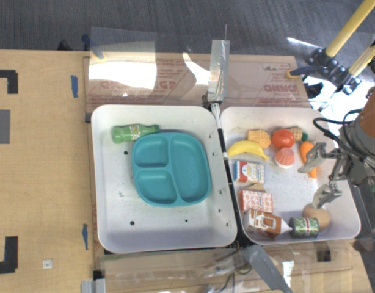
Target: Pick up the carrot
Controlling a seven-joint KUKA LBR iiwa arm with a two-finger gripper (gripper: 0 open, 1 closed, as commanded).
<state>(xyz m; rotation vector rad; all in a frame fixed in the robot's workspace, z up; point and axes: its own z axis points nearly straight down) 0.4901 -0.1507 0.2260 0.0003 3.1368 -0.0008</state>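
Roughly at the approach stage, going by the camera view; nothing lifted yet.

Camera view. Right bin (352, 224) taken as the landmark. The carrot (307, 152) lies inside it, toward the far right part of its floor, just right of the tomato (283, 138) and the pink-and-white shell-like toy (286, 157). It looks to be resting on the bin floor, orange body angled, green top toward the far wall.

Gripper (325, 176) sits over the right side of the same bin, the arm entering from the bin's right wall. Fingers spread apart, one tip (312, 161) close beside the carrot's near end, the other (325, 197) down toward the egg-like brown object (316, 213). Nothing is between the fingers. Whether the upper tip touches the carrot is too fine to tell.

Other contents of the right bin: banana (247, 149) at the left wall, a small milk carton (249, 172) below it, two brown-and-red cartons (261, 212) nearer the front, a green can (306, 226) at the front wall.

Left of the right bin: second bin holding a teal divided plate (171, 168) and a green bottle (132, 132).

Judgement: done — arm brought to the carrot's neighbourhood, jaws open. Left — centre the jaws on the carrot, close, lift clear. Carrot appears off-centre in the gap; egg toy lies nearer the lower finger.
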